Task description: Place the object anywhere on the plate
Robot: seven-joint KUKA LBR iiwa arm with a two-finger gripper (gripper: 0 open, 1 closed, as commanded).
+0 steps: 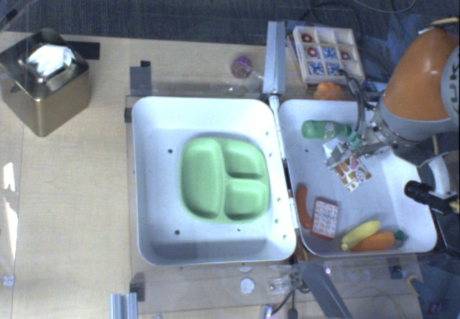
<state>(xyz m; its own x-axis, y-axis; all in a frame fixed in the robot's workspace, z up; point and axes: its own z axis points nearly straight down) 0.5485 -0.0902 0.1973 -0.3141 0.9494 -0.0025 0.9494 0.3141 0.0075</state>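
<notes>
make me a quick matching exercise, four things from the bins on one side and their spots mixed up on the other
Things:
1. green plate
2. green bottle
3. carrot
4. patterned packet

Places:
A. near front edge of right bin, beside the banana
B. far end of right bin, lying on its side
C. middle of left bin
D. middle of right bin, just below the hand

Pairs: 1-C, 2-B, 3-A, 4-D

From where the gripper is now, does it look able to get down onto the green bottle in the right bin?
Probably yes. The green bottle lies on its side near the right bin's far wall with nothing on top of it, and the gripper hovers just beside it. The crinkly packet lies apart, nearer the camera.
</notes>
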